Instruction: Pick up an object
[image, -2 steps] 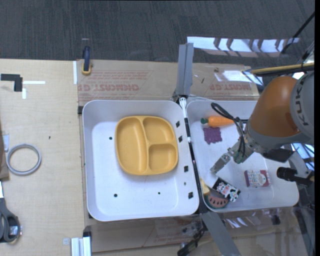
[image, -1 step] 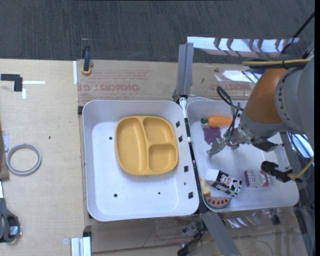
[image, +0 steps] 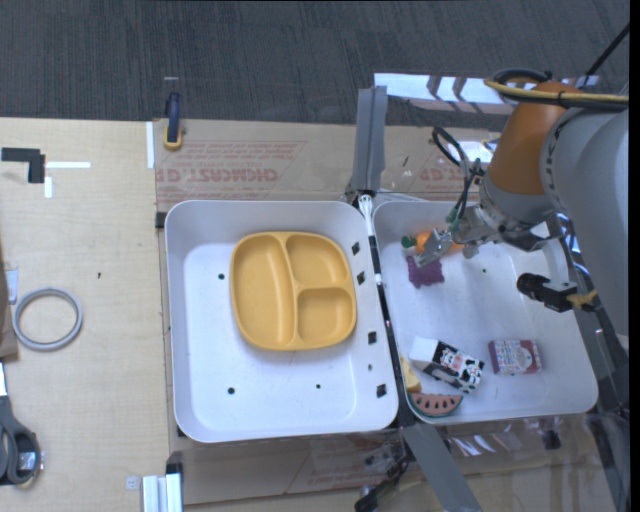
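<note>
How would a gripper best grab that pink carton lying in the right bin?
The pink carton lies flat with open floor all round in the right bin. Probably best from straight above, fingers closing across its shorter span, near the middle.

Purple toy (image: 427, 270) (right bin, upper-left)

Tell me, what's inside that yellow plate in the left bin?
Nothing visible: the yellow plate shows three bare compartments. The bin floor beneath it is covered, so that can't be seen.
</note>
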